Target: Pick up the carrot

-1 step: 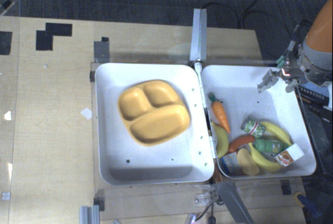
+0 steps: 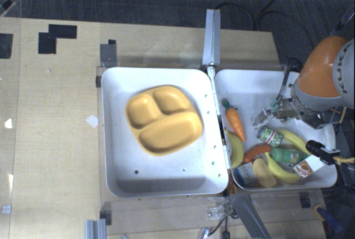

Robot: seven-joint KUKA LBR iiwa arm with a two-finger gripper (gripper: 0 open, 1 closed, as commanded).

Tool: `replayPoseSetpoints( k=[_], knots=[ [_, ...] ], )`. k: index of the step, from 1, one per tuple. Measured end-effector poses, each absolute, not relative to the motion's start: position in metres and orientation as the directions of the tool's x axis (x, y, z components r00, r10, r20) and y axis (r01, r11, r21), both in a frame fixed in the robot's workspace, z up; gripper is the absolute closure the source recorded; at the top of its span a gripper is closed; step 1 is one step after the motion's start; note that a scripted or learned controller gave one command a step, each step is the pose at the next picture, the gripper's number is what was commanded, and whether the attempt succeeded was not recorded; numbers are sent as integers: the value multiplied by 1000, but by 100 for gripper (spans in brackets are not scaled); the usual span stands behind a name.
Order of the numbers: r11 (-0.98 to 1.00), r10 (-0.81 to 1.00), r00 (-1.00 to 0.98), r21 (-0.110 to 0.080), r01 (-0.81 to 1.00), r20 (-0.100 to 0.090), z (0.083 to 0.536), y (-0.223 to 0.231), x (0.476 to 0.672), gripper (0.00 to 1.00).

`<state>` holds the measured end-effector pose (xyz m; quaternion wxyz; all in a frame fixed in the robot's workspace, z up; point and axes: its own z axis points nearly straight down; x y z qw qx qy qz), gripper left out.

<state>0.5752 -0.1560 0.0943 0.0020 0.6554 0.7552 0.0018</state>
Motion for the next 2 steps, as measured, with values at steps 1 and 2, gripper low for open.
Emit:
replayPoseSetpoints(
  k=[1,2],
  knots=[
    [326,945,-326,11,945,-12,91,-101,608,0],
    [78,997,-78,5,997,0,185,-64,606,0]
  ],
)
